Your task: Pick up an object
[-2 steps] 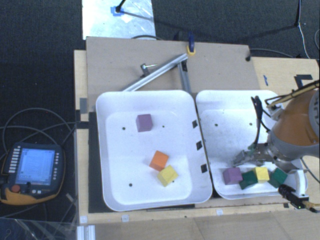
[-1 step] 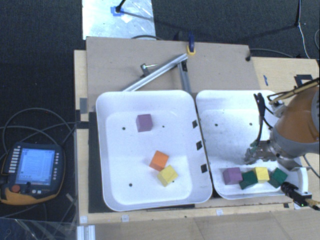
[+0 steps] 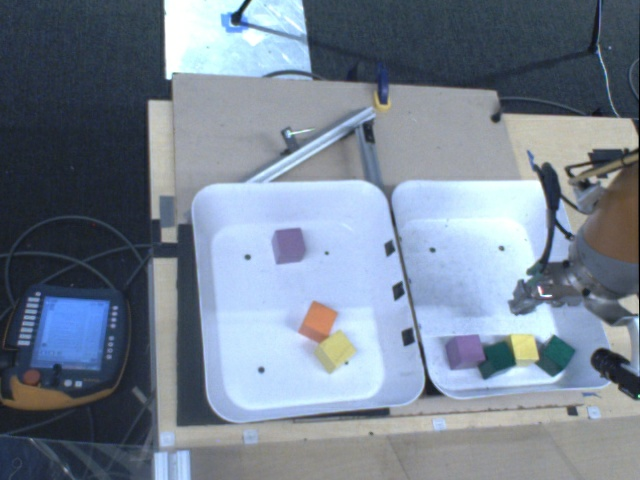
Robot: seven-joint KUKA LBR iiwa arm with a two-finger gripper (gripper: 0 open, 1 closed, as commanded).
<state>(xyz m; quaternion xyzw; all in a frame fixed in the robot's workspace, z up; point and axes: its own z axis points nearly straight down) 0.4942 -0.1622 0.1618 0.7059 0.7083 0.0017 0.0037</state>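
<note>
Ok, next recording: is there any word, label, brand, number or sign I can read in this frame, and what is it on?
None can be read.
Handheld control pendant with the blue screen: the screen is lit and its keys show, but all of it is too small and blurred to read.
Small blue tag on the silvery sheet: no legible marking.
Coloured wooden cubes and the two white plastic bins: no visible text.

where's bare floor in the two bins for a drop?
Left bin: open along the left wall and between the purple cube and the touching orange cube and yellow cube. Right bin: the whole back half is bare. Its front edge is crowded with a row of four cubes, gripper just above.
</note>
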